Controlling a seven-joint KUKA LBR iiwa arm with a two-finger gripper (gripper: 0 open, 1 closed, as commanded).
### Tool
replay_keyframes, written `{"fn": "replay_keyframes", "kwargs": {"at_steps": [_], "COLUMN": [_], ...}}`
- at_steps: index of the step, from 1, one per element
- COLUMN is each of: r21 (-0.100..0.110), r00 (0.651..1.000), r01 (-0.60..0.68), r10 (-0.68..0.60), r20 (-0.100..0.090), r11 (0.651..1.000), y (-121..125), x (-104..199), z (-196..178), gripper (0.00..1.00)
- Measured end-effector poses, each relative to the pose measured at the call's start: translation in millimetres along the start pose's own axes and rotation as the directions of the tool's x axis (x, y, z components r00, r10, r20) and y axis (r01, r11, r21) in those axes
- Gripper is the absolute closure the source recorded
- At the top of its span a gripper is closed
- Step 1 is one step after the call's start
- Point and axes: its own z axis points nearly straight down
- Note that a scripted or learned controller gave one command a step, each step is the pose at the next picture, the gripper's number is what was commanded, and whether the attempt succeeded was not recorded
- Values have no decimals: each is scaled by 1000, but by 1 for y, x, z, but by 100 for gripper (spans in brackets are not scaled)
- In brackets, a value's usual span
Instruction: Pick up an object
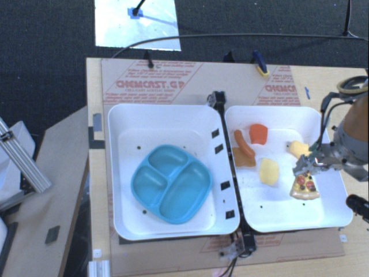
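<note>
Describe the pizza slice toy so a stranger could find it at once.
Go to the right-hand shallow white bin, where the grey arm's gripper reaches in. Just below that gripper, near the bin's right side, lies the triangular toy pizza slice. Unlike the plain yellow and orange food pieces around it, it is flat with red dots.

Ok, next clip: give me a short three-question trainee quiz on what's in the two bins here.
1. True or false: the blue divided plate lies in the left bin.
2. Which item lies closest to the gripper?
A. the pizza slice
B. the orange block
C. the hot dog
3. Fill in: the pale yellow piece in the right bin lies to the ____ of the pizza slice in the camera view.

Key
1. True.
2. A. The pizza slice lies just below the gripper in the picture.
3. Left.
</note>
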Motion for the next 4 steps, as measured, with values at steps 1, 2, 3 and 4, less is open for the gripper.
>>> {"fn": "replay_keyframes", "kwargs": {"at_steps": [1,2,3,4], "r21": [-1,2,2,1], "r00": [1000,1000,1000,1000], "r01": [5,6,6,7], "r10": [-5,-6,-6,-7], "r20": [-2,-3,-2,-2], "r11": [1000,1000,1000,1000], "y": [9,6,4,13], "x": [46,91,149,200], "z": [-9,-8,-3,-1], "gripper": [100,100,100,100]}}
